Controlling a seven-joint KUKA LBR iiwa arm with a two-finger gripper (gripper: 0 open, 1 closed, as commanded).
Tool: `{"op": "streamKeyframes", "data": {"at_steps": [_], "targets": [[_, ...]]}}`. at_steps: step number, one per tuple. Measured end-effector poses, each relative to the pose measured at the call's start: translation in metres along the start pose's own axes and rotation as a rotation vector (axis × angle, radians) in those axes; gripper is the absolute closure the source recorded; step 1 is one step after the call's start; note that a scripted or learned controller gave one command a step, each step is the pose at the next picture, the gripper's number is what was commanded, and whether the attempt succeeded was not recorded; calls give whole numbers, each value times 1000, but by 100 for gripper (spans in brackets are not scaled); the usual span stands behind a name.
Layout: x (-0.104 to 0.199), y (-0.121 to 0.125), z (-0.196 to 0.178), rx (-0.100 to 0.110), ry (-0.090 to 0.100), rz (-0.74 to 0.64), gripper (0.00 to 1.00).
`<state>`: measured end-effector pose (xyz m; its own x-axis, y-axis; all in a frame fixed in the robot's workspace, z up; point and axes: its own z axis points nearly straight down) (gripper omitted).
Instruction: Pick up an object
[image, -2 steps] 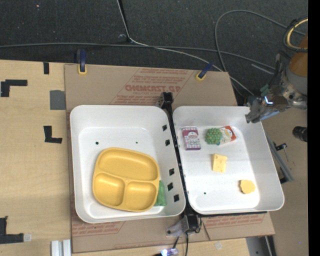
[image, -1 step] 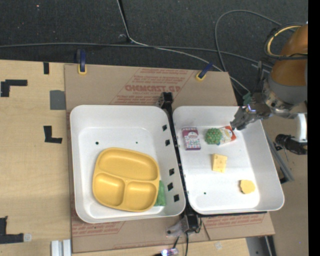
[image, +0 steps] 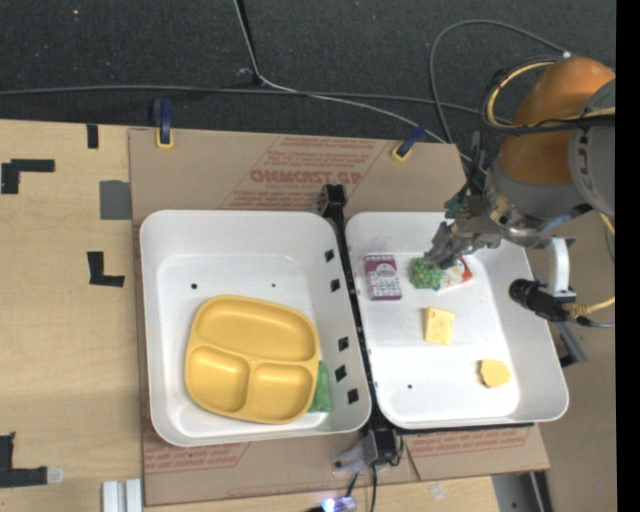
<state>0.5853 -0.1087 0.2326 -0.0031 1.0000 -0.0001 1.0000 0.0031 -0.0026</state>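
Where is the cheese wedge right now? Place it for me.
In the camera view the cheese wedge lies near the middle of the right bin, below the green broccoli-like piece and up-left of the small orange piece.

Hidden and cut-off parts

A green item (image: 321, 388) is mostly covered by the yellow tray (image: 252, 356); the arm (image: 560, 120) runs off the right edge; print on the small packet (image: 382, 278) is too small to read.

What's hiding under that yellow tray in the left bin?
A green object pokes out from beneath the yellow tray's right edge, against the left bin's wall. Most of it is covered, so I can't tell what it is.
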Motion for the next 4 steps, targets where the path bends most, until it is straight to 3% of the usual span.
{"op": "streamKeyframes", "data": {"at_steps": [1, 4], "targets": [[48, -15, 12, 1, 0, -1, 100], [210, -54, -5, 0, 0, -3, 100]]}}
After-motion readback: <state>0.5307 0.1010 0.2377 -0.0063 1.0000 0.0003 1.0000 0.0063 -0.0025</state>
